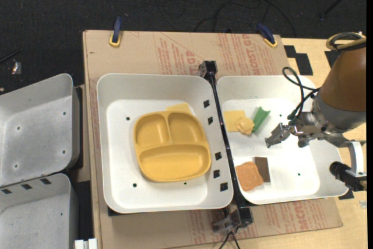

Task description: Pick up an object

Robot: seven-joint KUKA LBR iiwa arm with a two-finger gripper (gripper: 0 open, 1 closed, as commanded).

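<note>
Gripper (278,136) hovers over the right bin (303,183), nothing held (can't tell its opening), so next it should drop onto the green block (260,118).

Left bin (111,125): white; holds yellow divided plastic tray (172,146).
Right bin (303,183): white; holds pale yellow block (235,121), green piece (260,118), orange-tan slab (249,175), dark brown block (263,169).
Bench board (151,52): tan, red lettering.

Arm (344,90) reaches from right, tool (278,136) angled left.
</note>
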